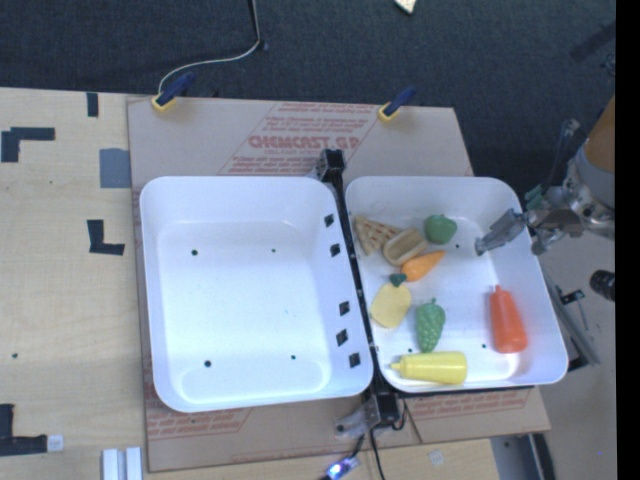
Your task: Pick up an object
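Evidently all the toy foods are being kept in the right bin (530, 268) for picking, the orange carrot-like piece (507, 320) and yellow bottle (432, 367) among them, while the left bin (160, 268) is being left for drops. Whether the gripper (500, 234) is closed cannot be told, its tip being blurred over the bin's right rim and nothing being seen held.
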